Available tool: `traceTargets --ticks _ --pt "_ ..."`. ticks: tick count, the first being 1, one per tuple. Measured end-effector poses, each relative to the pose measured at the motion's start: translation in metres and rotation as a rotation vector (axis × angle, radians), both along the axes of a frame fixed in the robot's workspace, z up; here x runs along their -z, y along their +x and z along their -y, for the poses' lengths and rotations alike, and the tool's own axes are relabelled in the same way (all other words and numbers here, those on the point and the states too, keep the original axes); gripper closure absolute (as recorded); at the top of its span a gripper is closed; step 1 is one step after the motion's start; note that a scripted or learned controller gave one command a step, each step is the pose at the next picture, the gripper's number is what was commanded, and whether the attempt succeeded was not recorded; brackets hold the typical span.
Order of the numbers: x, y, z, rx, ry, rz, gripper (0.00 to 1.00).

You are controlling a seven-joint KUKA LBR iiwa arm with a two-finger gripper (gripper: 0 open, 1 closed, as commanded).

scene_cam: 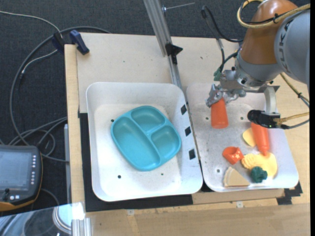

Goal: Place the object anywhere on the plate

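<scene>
At the upper right of the frame the grey arm (290, 38) with its orange band is reaching down over the right-hand white bin (206, 176), and its gripper (219, 96) is sitting right at the top end of an orange cylinder (219, 113) that is standing near the bin's upper left part. Whether the fingers are clamping the cylinder or merely hanging above it cannot be told from this angle, since the wrist is covering them. Lower in the same bin, toward the lower right of the frame, a carrot (261, 136), a small red-orange piece (233, 155), a yellow piece (260, 162), a green piece (257, 173) and a tan wedge (236, 178) are lying close together. The blue plate (145, 137), divided into three compartments, is lying in the left-hand white bin (98, 102) at the centre of the frame, well apart from the cylinder.
</scene>
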State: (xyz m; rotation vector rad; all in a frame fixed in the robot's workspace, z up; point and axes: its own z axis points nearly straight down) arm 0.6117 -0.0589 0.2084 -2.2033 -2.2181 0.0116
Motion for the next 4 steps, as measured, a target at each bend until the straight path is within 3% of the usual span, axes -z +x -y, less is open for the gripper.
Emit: traceTargets --ticks 2,3,4 --pt "0.011 -0.012 -0.106 -0.001 -0.001 -0.006 1.00" --pt "0.008 -0.015 -0.169 -0.002 -0.004 0.005 1.00" --pt "-0.021 -0.023 -0.221 -0.001 -0.003 0.010 1.00"
